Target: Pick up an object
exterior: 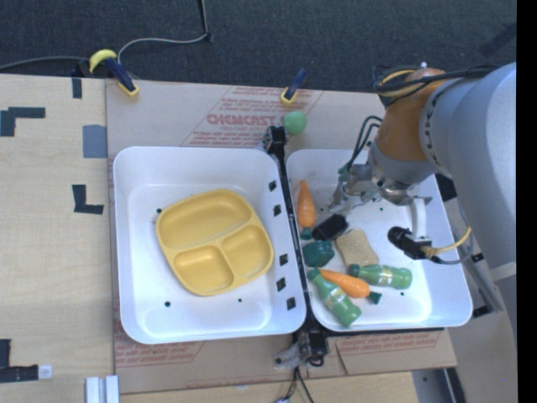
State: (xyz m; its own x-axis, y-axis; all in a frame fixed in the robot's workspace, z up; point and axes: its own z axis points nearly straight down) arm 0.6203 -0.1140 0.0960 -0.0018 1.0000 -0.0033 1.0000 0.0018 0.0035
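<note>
My gripper (pixel 346 193) hangs low over the upper left part of the right bin (pixel 453 305). An orange carrot (pixel 305 205) lies just to its left, and a small black object (pixel 329 226) lies just below it. Nothing can be made out held in it. Further down the bin lie a tan sponge-like block (pixel 357 247), a dark green piece (pixel 317 253), a second carrot (pixel 345 283) and two green bottles (pixel 383 275) (pixel 336 301).
The left bin (pixel 134 309) holds a yellow divided plate (pixel 216 240). A green ball (pixel 294 122) sits outside the bins by the top of the divider. The grey arm with its orange band (pixel 403 124) covers the right bin's upper right. Cables and clamps lie along the bench's back edge.
</note>
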